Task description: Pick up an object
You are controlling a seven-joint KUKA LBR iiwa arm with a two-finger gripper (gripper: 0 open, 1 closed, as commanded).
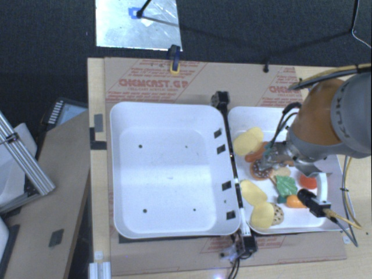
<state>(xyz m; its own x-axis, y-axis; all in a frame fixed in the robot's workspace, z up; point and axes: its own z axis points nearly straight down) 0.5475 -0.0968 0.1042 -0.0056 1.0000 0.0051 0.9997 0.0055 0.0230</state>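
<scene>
The left bin [168, 167] is taken as the landmark. Its floor is seen as bare white, marked by a few small dark dots. Along its right wall a row of small black clips [224, 150] is seen, and a black clamp [220, 99] sits at its upper right corner.

Just to the right of the left bin, touching it along that wall, the right bin [256, 118] is found, and the objects to be picked lie in it. Nearest to the left bin, a pale yellow piece [249, 138] is seen toward the top, with two more pale yellow pieces [254, 192] lower down. A round brown, speckled item [261, 168] lies between them. Further right of the left bin, a green item [286, 185], a red item [308, 182] and an orange item [295, 201] are clustered.

The gripper [273, 156] is lowered into the right bin, just above the brown item and beside the upper yellow piece. Whether its fingers are apart or together cannot be told, and nothing is seen held between them. The arm [331, 118] is seen furthest right.
</scene>
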